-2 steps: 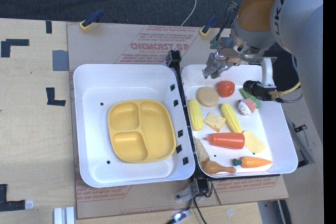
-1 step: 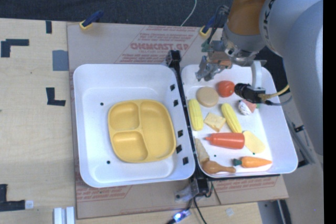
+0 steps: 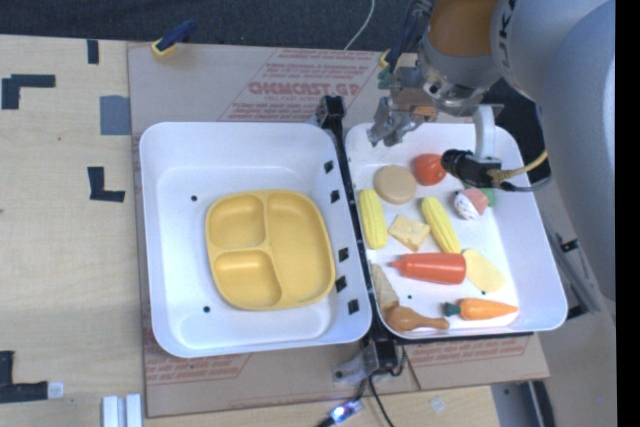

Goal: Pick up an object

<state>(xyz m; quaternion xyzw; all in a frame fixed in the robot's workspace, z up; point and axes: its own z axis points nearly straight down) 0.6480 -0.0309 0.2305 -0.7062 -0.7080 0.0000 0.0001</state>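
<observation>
Hand above the right bin's far corner
Its fingers stand slightly apart, holding nothing; a tan round piece lies just below

Right bin's far-right wall behind the arm, itself cut off at the frame's right edge.

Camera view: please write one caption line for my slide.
Gripper above right bin of toy food; yellow tray in left bin.

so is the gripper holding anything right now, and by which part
Nothing is held. The gripper hangs over the far end of the right bin, with no toy food between its fingers; the tomato lies apart.
</observation>
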